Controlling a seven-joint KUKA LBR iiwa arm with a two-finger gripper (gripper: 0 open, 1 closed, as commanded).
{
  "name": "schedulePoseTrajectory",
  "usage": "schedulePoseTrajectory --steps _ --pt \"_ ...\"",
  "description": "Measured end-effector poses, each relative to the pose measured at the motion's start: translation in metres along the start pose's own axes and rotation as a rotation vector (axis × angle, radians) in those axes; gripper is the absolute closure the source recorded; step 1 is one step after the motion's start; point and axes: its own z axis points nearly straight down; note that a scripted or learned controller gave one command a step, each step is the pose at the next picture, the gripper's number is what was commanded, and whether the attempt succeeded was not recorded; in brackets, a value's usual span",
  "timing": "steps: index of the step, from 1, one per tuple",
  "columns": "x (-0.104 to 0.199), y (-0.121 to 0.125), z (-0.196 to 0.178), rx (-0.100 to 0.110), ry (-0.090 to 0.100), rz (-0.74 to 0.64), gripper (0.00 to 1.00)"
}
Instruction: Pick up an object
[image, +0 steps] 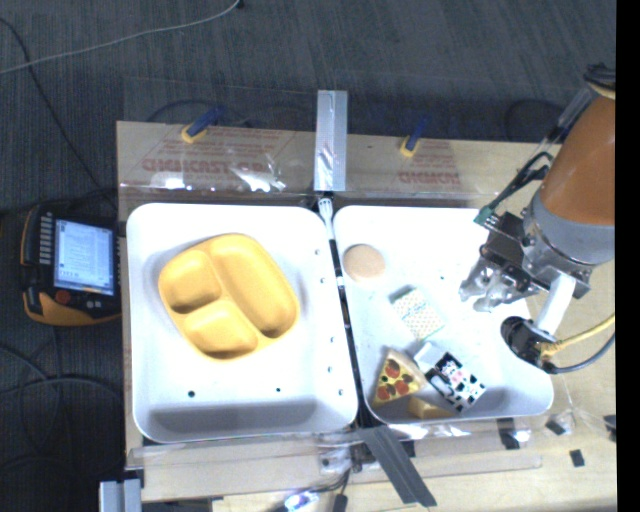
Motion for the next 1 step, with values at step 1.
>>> schedulePoseTrajectory --steps 1 --pt "-0.0001 0.0 0.0 0.0 0.0 0.0 0.0"
